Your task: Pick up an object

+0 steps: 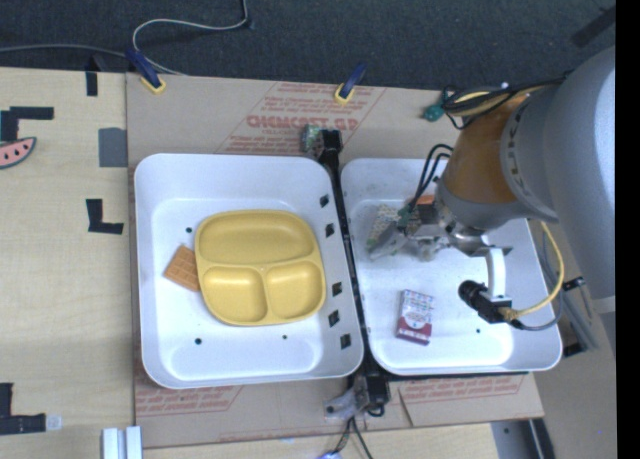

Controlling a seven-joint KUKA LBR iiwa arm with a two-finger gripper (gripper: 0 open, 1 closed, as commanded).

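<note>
Camera view, hand low in right bin, near red packet

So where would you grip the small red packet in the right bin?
The small red packet lies flat on the right bin floor, apart from the walls. Probably best to come straight down from above and close across its narrower width, left edge to right edge, since both long sides are free.

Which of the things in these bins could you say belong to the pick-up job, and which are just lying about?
Job:
claw, low in the right bin
greenish packet at the claw
red box

Lying about:
yellow tray in the left bin
brown cracker
cables and clamps beyond the bins
</note>
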